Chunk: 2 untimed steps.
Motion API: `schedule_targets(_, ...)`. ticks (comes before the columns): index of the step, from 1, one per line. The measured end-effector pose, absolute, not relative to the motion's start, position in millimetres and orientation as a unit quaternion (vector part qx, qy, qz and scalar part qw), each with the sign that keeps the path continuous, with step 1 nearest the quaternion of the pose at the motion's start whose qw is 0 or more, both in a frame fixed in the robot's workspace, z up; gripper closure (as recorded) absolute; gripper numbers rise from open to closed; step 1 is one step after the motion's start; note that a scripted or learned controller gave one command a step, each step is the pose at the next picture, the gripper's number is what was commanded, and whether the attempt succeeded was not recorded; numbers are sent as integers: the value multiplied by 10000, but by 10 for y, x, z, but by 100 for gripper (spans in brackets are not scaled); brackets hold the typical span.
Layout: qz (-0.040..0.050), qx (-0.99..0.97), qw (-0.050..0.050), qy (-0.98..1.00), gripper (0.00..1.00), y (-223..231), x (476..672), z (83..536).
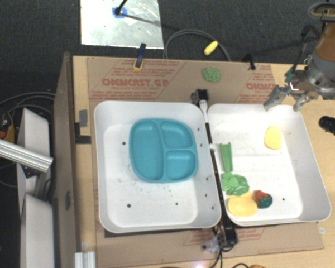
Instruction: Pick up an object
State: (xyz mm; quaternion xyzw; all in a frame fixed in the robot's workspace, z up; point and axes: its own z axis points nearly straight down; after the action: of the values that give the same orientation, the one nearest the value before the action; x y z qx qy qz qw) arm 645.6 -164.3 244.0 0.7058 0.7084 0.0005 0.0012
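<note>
The right bin (301, 166) holds several small toys. A pale yellow piece (272, 138) lies near its back, and a green stick (226, 156) lies along its left wall. At the front are a leafy green piece (234, 183), a yellow lump (242, 206) and a small red and teal piece (262, 198). My gripper (284, 101) hangs over the back rim of the right bin, above and behind the pale yellow piece. Its fingers are spread open with nothing between them.
A blue divided plate (163, 149) lies in the left bin (114, 205). Behind the bins, on the cardboard, lie a green round object (211, 74), a yellow object (211, 48) on a cable, and a blue and yellow clip (139, 57). A black divider (211, 149) runs between the bins.
</note>
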Motion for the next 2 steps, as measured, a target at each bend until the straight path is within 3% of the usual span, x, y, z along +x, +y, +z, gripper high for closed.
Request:
schedule_targets(1, 1, 7072, 20, 7070, 0, -2073, 6667, 1881)
schedule_targets(2, -10, 7055, -17, 7087, 0, -2034, 6674, 999)
